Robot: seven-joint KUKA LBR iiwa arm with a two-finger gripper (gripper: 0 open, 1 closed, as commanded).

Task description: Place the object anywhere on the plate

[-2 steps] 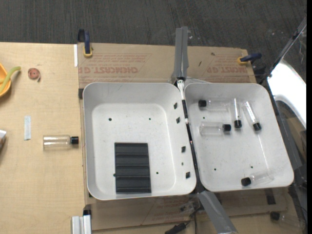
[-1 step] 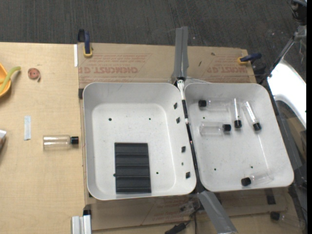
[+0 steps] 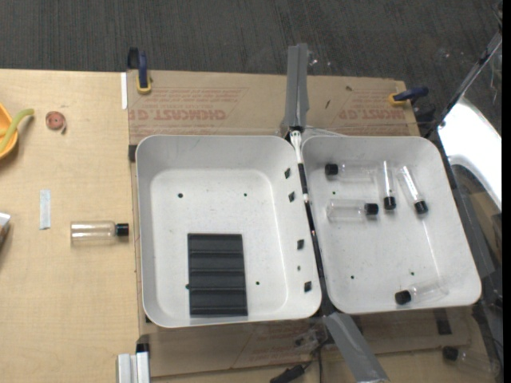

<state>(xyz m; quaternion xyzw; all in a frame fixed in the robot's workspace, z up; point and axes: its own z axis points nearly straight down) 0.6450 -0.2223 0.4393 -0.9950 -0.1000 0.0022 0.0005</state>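
The little tubes [image 3: 350, 210] lay far right of the black plate [image 3: 215, 275], in the other bin [image 3: 383, 258]. I could not tell how open my claw was. I thought it best to grab one tube across its middle.

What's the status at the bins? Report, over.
Five clear vials loose in right bin. Black ribbed plate in left bin, nothing on it. No vial lifted yet.
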